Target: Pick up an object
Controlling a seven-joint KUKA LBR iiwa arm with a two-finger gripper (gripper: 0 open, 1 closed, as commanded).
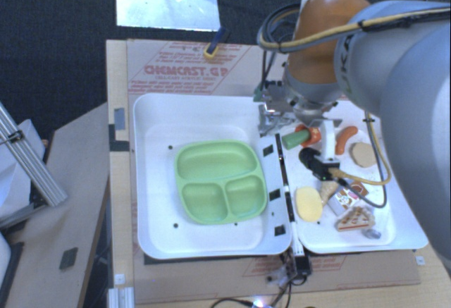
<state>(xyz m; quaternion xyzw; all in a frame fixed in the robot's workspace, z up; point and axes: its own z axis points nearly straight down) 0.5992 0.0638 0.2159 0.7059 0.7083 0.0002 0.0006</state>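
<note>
The gripper (282,115) hangs in the middle of the frame, over the bins' shared wall. I cannot tell how it is set. A carrot (301,137) lies just beside it, lower right.

You look down at a slant from one fixed camera above the bench (176,278), covering both white bins; the arm (394,67) enters from the right.

Gripper (282,118) sits over the divider between bins. Left bin (158,229) bears a green compartment tray (218,180). Right bin (402,229) holds assorted toy foods, including a carrot (301,137).
</note>
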